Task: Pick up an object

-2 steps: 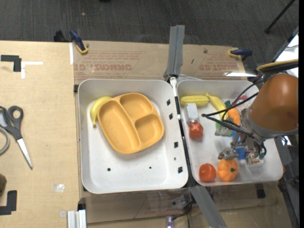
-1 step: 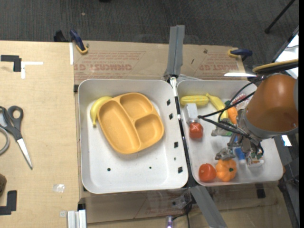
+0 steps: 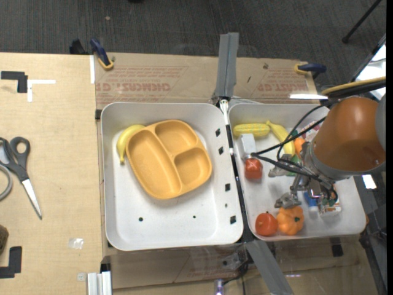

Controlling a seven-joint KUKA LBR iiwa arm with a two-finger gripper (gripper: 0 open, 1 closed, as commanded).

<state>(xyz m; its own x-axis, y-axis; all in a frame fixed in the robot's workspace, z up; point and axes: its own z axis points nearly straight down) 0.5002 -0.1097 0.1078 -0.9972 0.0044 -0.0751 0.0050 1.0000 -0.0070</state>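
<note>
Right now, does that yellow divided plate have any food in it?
Empty: all three compartments of the divided plate show bare yellow.

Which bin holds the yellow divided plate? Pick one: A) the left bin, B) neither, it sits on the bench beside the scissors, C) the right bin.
A: the plate lies inside the left bin, with a banana at its upper left edge, while the right bin holds the small toy foods under the arm.

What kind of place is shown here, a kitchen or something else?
Probably a robotics lab bench, not a kitchen: a robot arm reaches over two white bins of toy food, cardboard is clamped behind, and scissors lie nearby.
</note>
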